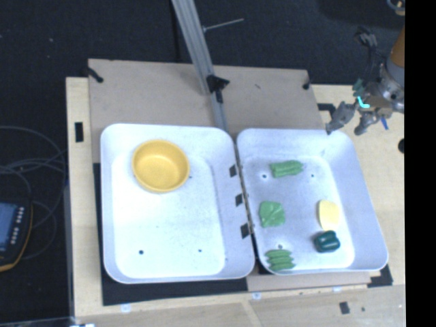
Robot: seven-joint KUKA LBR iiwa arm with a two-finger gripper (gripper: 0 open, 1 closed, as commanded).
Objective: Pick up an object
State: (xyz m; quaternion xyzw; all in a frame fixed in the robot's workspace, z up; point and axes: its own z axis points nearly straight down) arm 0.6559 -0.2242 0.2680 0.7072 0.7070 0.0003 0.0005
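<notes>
The right bin [354,165] holds several small objects: a green pod-shaped piece [286,169] near the back, a green leafy piece [272,214] in the middle left, a green ridged piece [278,257] at the front, a pale yellow block [328,214] and a dark green rounded object [326,241] at the right. My gripper [354,122] hangs above the bench just behind the right bin's far right corner, open, with its two fingers spread and nothing between them.
The left bin [122,251] holds a yellow bowl [161,165] at its back left. A grey metal post [194,36] slants up from behind the gap between the bins. A pendant and cables [10,230] lie off the bench at the left.
</notes>
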